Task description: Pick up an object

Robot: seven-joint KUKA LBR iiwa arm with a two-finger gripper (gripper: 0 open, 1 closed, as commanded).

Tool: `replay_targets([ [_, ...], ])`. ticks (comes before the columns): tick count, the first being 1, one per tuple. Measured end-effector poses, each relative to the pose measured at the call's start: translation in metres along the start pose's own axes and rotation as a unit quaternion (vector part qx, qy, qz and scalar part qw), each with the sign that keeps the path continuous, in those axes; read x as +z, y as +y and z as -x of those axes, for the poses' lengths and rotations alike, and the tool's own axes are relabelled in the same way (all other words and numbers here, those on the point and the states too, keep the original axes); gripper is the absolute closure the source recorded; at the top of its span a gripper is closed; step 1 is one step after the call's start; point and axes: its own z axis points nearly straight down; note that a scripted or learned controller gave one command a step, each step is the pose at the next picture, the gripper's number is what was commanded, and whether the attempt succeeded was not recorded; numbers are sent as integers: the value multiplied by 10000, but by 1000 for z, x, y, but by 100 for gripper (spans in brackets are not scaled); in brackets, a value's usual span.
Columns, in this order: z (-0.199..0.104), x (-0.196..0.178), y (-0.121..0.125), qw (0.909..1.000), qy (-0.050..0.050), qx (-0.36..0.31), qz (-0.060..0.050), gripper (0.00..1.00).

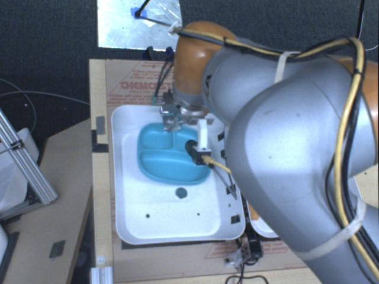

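Observation:
A light blue plastic dish (167, 154) lies in the upper half of the left white bin (136, 218). My gripper (171, 122) reaches down from the orange wrist band to the dish's far rim, and its metal tip seems to touch that edge. The big grey arm hides the bin's right side and nearly all of the second bin. A small dark round piece (181, 193) sits on the bin floor just below the dish.
A black cable with a yellow end (204, 156) hangs over the dish's right edge. A shiny foil sheet (139, 15) lies beyond the cardboard (127, 81) at the top. Metal rails (21, 158) stand at the left.

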Motion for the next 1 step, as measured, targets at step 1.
replay_targets([
  [1,30,11,-2,10000,26,-25,-26,100],
])
